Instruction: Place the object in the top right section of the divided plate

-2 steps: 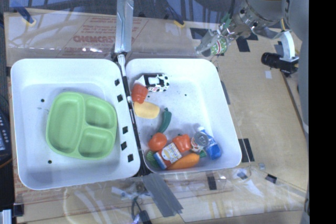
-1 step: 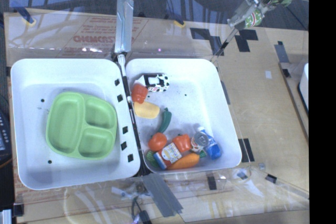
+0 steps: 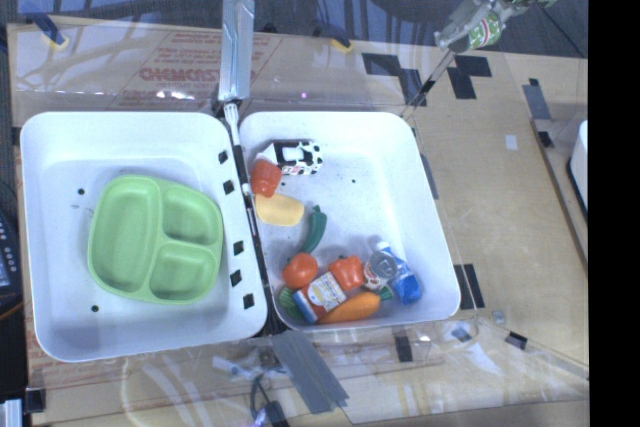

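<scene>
The green divided plate (image 3: 155, 240) looks like smooth matt plastic, sitting in a speckled matt white bin (image 3: 60, 140).

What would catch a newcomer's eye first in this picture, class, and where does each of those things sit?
The green divided plate stands out first, lying alone in the left white bin. Next comes the bright clutter in the right white bin: a black-and-white toy cow near the top and an orange carrot in the heap along the bottom edge. The gripper hangs at upper right, beyond both bins.
</scene>
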Available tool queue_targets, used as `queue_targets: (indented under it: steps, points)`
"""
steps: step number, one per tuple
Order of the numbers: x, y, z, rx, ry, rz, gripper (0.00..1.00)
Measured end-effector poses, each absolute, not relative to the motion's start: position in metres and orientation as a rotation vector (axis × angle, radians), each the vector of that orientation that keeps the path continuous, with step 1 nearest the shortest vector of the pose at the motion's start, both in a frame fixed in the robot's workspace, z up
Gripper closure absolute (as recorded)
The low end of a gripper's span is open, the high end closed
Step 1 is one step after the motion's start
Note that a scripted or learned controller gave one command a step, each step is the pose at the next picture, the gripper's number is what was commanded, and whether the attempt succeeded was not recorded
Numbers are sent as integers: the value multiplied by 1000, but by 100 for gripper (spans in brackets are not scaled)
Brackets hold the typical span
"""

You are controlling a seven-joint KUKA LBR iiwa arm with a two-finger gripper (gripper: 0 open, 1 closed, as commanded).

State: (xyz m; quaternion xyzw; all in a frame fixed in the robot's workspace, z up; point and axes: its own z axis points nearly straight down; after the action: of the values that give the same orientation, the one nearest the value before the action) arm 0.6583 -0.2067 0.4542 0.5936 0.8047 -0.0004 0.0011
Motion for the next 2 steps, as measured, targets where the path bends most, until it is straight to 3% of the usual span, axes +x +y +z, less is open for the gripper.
queue_targets:
  steps: [2]
  points:
    - [660,-203,475,1845,2538,-4,100]
